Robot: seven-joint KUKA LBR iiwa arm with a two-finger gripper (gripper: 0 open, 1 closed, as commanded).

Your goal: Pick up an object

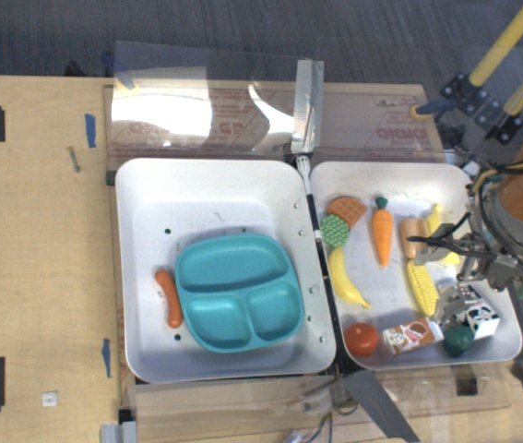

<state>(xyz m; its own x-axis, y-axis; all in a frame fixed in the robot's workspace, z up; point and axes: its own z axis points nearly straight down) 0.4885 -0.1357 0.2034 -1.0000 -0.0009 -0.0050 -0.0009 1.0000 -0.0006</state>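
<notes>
Inside left bin (141, 192): teal tray (239, 291) (sausage (170, 297) beside).

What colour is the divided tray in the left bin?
Teal; the divided tray shows clearly in the camera view.

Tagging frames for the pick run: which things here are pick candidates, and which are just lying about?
Pick candidates, right bin: carrot, banana, corn cob, tomato, small carton; gripper hovers there.

Lying about, left bin: teal divided plate, sausage.
</notes>
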